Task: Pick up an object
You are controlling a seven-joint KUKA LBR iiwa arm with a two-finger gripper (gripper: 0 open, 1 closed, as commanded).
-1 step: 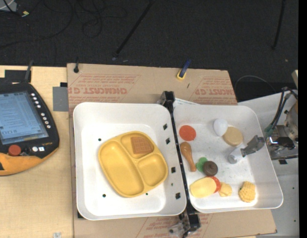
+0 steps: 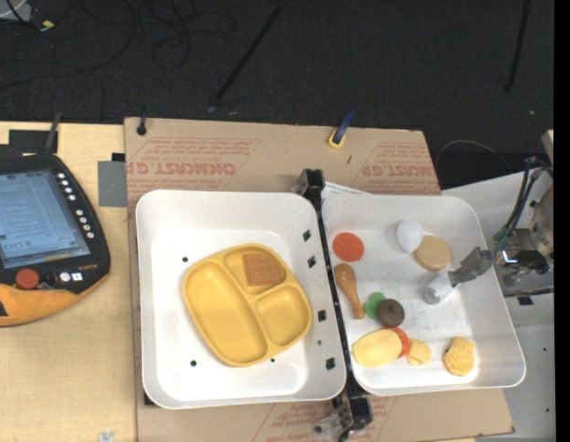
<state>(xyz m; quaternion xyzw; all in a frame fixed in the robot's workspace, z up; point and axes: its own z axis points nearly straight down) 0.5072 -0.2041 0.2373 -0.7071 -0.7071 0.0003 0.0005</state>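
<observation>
Right bin point(image 2: 492, 247) inspected: about ten small toy foods, scattered. Gripper point(image 2: 435, 293) reaching in from the right edge, tip low over the bin floor, near a beige round piece point(image 2: 433, 253) and a dark brown disc point(image 2: 389, 313). Finger state: cannot tell, too small and blurred. Nothing seen between the fingers.

Also noted in that bin: white egg point(image 2: 409, 236), red disc point(image 2: 348, 246), brown drumstick point(image 2: 349, 289), green piece point(image 2: 374, 300), yellow lemon shape point(image 2: 378, 347), corn cob point(image 2: 459, 356).

Left bin point(image 2: 165, 247): yellow divided plate point(image 2: 220, 311) with a waffle square point(image 2: 261, 269) in one compartment.

Judged handling: beige round piece nearest, probably light, rigid, smooth plastic; likely to slip or roll. Best taken across its widest part, fingers squarely on opposite sides. Egg beside it, almost touching; risk of nudging.
</observation>
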